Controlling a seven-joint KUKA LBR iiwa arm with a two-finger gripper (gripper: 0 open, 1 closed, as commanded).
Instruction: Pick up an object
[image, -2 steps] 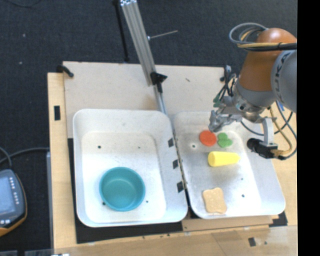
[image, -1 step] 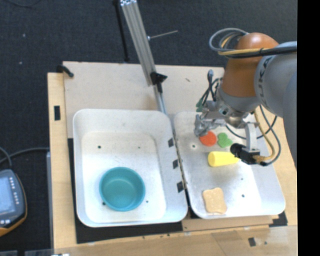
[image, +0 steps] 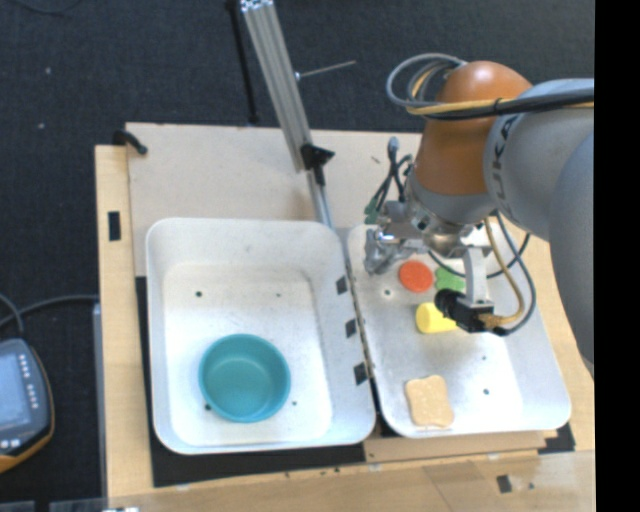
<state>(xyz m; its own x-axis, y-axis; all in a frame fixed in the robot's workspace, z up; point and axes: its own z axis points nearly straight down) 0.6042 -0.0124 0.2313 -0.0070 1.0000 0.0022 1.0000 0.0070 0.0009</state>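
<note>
- Far left, the left bin (image: 240, 285) carries a single teal bowl (image: 245, 377) in its near half, well apart from the action. It is too far across to matter for this try.
- Moving over the ridge where the two bins meet, the hand (image: 378, 252) hangs low at the far left corner of the right bin (image: 500, 385), just inside the rim. The bulky arm (image: 470, 130) looms over it from the right.
- Open or closed? I cannot tell from this slant. Nothing can be seen gripped in it, so I would call it empty-handed.
- Just to the right of the hand, close beside it, sits the orange disc (image: 416, 275). This is the nearest candidate by a clear margin, and I judge it the likely target. It reads as round, so it has no long axis and any approach angle should do.
- The key relation is that the disc lies to the right of the hand and a touch nearer the camera, not underneath it. A short sideways shift is needed before closing.
- Further right and nearer the camera, a yellow piece (image: 430, 319) and a green piece (image: 450, 281) crowd the disc, so there is a risk of nudging them.
- Near the front rim lies a tan slice (image: 428, 401), flat and well apart.
</note>
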